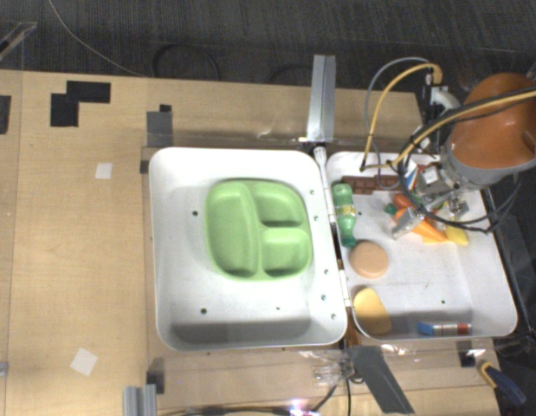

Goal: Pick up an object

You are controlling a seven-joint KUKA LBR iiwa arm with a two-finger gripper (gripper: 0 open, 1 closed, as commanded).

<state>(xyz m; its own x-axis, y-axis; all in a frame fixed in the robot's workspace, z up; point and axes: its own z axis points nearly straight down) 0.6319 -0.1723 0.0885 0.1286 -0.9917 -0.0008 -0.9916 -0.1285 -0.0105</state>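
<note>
Orange and yellow toy pieces [436, 230] lie near the right bin's [484, 306] far edge, beneath the lowered pincer [415, 217]; whether it is apart or together cannot be told. A clean pick likely needs centring over one piece.

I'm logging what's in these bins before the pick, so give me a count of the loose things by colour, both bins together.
Green: 2, the green divided plastic tray and the green bottle-shaped toy
Tan or yellow round: 2, the tan round disc and the yellow round piece
Orange and yellow: 1, the orange-and-yellow carrot-like toy
Blue and red: 1, the blue-and-red marker-like stick
Total: 6; anything under the gripper can't be told.
</note>
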